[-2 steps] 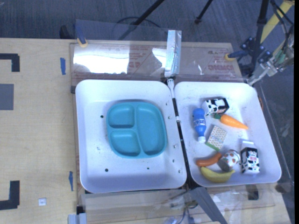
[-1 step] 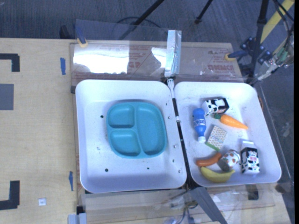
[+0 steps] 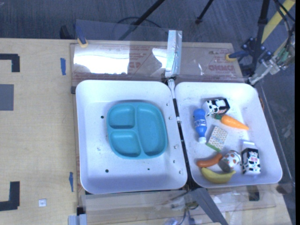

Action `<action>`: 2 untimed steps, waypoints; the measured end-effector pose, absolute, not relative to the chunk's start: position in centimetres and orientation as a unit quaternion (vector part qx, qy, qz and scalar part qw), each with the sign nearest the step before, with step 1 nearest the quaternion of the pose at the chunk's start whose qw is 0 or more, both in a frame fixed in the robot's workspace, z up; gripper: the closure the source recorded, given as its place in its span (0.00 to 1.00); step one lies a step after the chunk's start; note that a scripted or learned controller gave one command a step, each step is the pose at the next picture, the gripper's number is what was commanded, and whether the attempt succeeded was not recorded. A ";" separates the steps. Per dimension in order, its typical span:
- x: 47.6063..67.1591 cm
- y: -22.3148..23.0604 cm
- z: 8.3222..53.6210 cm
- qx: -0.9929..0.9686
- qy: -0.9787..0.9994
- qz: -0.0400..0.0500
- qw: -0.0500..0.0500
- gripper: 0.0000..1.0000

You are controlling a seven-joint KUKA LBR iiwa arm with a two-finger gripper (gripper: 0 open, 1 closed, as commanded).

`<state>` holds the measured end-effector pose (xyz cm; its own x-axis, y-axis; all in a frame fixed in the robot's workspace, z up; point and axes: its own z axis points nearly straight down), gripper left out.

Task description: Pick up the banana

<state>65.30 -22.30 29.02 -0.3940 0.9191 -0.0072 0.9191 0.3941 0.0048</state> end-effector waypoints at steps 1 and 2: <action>66.8 -22.1 26.5 0.530 0.848 0.000 0.002 0.00; 66.7 -22.3 39.1 0.643 0.766 0.000 0.001 0.00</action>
<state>66.66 -22.30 39.14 -0.1735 0.9848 -0.0019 0.9848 0.1735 0.0013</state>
